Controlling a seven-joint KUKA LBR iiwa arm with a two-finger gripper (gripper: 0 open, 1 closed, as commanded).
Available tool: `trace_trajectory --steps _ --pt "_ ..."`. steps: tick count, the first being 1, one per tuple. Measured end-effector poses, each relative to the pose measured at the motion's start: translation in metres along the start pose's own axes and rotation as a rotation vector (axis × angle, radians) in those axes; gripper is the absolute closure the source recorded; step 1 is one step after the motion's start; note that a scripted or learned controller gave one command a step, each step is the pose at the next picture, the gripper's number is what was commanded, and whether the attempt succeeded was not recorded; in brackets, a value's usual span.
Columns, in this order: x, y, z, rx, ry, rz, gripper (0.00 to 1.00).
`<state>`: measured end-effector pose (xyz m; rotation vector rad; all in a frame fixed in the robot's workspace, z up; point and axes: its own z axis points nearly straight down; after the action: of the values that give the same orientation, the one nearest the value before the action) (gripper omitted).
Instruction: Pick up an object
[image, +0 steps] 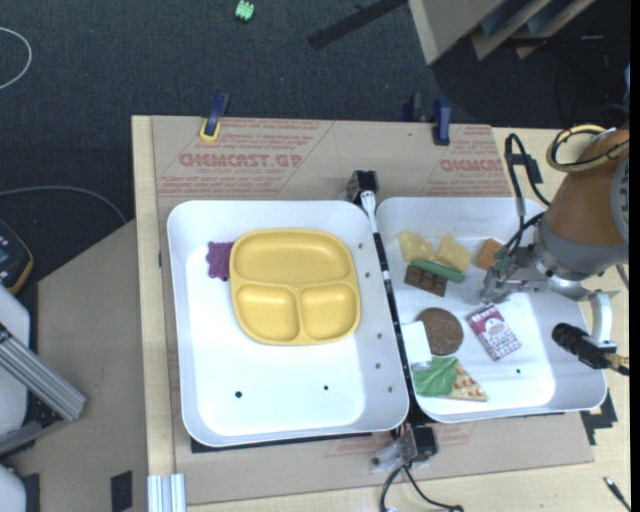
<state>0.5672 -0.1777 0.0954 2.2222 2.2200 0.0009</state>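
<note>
One carton (494, 333), long axis toward lower right | jaws (497, 283) above it, state unclear

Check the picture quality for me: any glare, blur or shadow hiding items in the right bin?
Camera view: even lighting, soft shadows; the white right bin is bright but not blown out; the small pink-and-white packet reads sharp; the two-finger gripper looks slightly blurred.

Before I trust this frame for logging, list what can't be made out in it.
- Purple item: mostly hidden beneath the yellow tray.
- Gripper: too small and blurred to read its jaws.
- Print on the small packet: too small.
- Arm: cut off by the right edge.
</note>
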Motion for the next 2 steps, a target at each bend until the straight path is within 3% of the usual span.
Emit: trace_trajectory --steps 2 --pt "-0.012 -0.001 -0.109 -0.007 -0.004 0.000 1.00"
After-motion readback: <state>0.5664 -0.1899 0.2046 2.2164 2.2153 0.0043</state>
